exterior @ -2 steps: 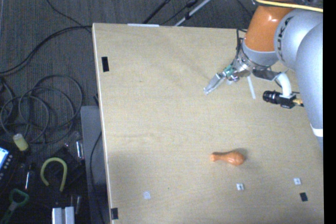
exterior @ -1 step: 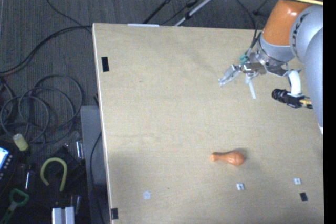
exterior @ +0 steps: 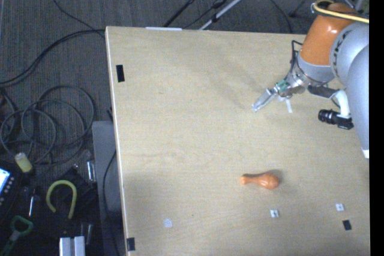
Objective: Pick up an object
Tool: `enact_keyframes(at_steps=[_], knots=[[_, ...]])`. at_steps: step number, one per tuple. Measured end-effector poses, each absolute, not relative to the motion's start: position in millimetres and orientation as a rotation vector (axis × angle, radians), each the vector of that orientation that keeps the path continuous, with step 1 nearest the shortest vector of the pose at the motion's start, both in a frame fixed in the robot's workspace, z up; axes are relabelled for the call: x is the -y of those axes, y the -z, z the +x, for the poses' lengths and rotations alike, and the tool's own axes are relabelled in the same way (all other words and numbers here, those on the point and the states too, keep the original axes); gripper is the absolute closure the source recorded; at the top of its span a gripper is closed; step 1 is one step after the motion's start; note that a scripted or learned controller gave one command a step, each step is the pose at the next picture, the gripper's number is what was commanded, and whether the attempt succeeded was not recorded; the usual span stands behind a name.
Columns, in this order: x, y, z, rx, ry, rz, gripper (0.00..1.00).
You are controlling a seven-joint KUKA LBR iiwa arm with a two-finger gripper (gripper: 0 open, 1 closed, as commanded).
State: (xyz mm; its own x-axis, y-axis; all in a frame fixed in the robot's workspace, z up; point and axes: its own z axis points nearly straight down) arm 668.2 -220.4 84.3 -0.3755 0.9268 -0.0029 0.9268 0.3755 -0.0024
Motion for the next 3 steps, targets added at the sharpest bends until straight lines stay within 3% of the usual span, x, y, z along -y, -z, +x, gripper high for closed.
enact_keyframes(at_steps=[1, 2, 3], knots=[[182, -84, 668.7, -2.815, 0.001, 1.391, 0.0], [180, -95, 670.0, -2.813, -0.009, 1.391, 1.0], [85, -184, 654.6, -2.739, -0.004, 1.539, 1.0]])
